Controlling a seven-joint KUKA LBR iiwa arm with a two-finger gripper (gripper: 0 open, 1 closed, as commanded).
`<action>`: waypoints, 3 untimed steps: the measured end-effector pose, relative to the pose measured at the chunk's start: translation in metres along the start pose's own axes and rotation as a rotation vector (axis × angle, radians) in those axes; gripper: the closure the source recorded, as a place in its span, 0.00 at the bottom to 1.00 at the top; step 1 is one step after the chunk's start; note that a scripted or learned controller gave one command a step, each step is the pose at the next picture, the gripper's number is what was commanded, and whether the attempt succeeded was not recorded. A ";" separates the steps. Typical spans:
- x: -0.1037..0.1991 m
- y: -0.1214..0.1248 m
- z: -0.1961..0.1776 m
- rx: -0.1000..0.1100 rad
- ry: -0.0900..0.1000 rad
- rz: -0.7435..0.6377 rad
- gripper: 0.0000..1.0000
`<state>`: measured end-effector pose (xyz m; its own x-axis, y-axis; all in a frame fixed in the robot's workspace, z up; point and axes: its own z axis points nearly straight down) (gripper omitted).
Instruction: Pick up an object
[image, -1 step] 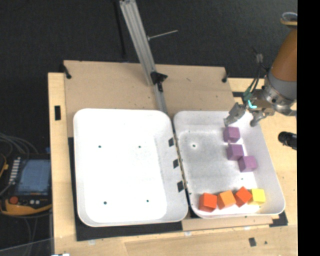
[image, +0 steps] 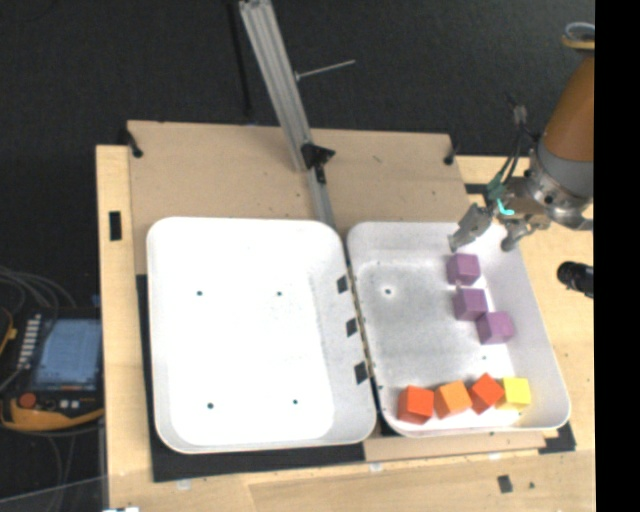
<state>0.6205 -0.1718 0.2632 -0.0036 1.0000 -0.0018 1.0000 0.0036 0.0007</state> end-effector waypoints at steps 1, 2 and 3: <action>0.003 -0.009 0.048 0.004 0.000 0.004 0.00; -0.004 -0.011 0.109 0.005 0.000 0.005 0.00; -0.008 -0.005 0.136 -0.018 -0.007 0.007 0.00</action>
<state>0.6153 -0.1796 0.1271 0.0036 1.0000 -0.0085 0.9998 -0.0034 0.0189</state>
